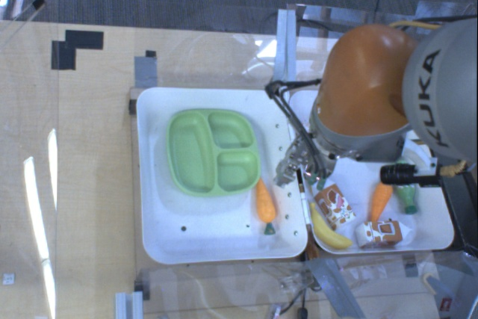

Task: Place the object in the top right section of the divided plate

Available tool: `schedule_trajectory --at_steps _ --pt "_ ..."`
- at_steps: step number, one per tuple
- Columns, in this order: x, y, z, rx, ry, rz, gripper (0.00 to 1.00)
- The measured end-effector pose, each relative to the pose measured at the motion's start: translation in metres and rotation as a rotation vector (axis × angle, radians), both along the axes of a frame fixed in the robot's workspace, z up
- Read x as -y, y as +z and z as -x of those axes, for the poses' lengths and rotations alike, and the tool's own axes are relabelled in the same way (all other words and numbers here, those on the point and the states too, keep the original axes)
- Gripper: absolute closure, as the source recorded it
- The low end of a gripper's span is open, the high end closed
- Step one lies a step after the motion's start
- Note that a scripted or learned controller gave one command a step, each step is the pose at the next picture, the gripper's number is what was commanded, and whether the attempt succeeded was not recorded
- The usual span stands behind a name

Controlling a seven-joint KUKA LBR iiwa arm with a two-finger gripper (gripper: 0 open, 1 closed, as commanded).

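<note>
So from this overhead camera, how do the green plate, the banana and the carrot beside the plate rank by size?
1. Green divided plate, clearly the largest.
2 and 3. Banana and the carrot beside the plate look about alike; part of the banana is hidden behind the snack packet, so I won't rank them.

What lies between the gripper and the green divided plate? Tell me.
In the camera view, bare white floor of the left bin separates the gripper from the green divided plate; a toy carrot lies just below that stretch.

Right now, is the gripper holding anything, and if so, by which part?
It cannot be told. The gripper hangs over the left bin's right rim, above the carrot lying by the green plate; nothing shows in it.
</note>
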State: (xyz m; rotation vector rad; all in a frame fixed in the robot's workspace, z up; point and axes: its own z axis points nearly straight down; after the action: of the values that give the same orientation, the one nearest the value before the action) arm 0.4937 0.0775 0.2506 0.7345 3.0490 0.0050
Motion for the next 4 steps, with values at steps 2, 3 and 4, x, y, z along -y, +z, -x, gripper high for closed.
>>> schedule_trajectory --at_steps 2,3,4 --pt "-0.012 -0.026 0.005 0.003 0.632 0.003 1.00" --pt "0.049 -0.046 -0.005 0.004 1.074 0.007 1.00" --pt "0.075 -0.065 -0.005 0.004 1.395 0.009 1.00"
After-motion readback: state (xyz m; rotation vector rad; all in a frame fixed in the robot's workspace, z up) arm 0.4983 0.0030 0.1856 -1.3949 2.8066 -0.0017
